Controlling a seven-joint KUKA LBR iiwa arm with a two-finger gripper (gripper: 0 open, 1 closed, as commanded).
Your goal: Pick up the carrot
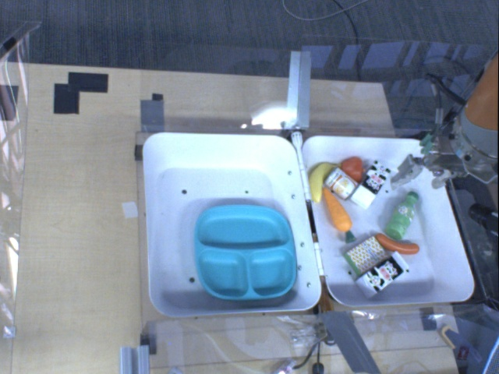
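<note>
The carrot (337, 210) is orange with a small green stub at its near end. It lies lengthwise in the right bin (452, 287), close to that bin's left wall, just below a yellow banana (316, 182) and a small jar (341, 182). My gripper (421, 174) hangs over the bin's far right part, well to the right of the carrot and apart from it. Its fingers are spread open and hold nothing.
Around the carrot lie a red tomato (353, 165), a cow-print carton (377, 179), a green bottle (401, 216), an orange sausage (398, 245), a speckled box (362, 253) and a second cow-print carton (384, 273). The left bin (171, 178) holds a blue divided plate (245, 249).
</note>
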